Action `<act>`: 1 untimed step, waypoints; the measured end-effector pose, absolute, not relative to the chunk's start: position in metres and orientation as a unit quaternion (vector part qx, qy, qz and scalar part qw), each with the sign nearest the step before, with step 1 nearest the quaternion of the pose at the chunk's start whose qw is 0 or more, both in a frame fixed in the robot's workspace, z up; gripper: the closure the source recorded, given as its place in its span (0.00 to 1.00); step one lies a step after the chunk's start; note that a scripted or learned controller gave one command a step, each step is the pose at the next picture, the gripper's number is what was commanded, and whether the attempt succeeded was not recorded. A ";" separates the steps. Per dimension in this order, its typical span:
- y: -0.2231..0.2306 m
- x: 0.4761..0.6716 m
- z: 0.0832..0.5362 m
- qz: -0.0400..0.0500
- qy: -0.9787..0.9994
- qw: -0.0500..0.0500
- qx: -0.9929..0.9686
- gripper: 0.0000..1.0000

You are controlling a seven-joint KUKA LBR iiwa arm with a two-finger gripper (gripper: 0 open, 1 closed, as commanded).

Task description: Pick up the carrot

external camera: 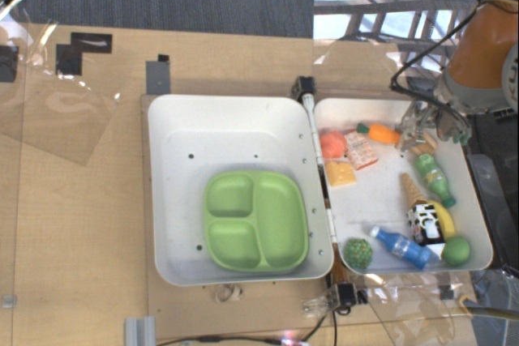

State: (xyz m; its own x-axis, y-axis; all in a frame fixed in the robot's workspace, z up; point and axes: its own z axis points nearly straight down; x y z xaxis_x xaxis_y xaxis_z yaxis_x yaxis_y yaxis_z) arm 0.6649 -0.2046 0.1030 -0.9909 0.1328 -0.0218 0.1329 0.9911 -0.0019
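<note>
The carrot point(379, 134) is small and orange with a green top, and it lies near the back of the right bin point(381, 207), pointing left to right. My gripper point(417, 131) hangs low at the carrot's right end, close beside it or touching it. The metal parts of the gripper blur together from this angle. The carrot rests on the bin floor, and no part of it shows inside the gripper. The orange band of the arm point(478, 53) rises behind at the right.
Around the carrot lie a pink-red fruit point(332, 144), a snack packet point(362, 150), a cheese wedge point(341, 173), a green bottle point(433, 177), a cone point(412, 187), a banana point(431, 223), a blue bottle point(403, 247) and a lime point(456, 249). The left bin point(186, 134) holds a green divided plate point(255, 219).
</note>
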 end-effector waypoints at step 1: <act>-0.205 0.663 0.101 -0.001 0.998 0.005 0.066 0.00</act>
State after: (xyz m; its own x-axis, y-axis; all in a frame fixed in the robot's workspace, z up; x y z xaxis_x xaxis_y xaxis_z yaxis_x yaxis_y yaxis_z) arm 0.6626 -0.2046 0.1011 -0.9911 0.1325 -0.0107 0.1325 0.9912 -0.0012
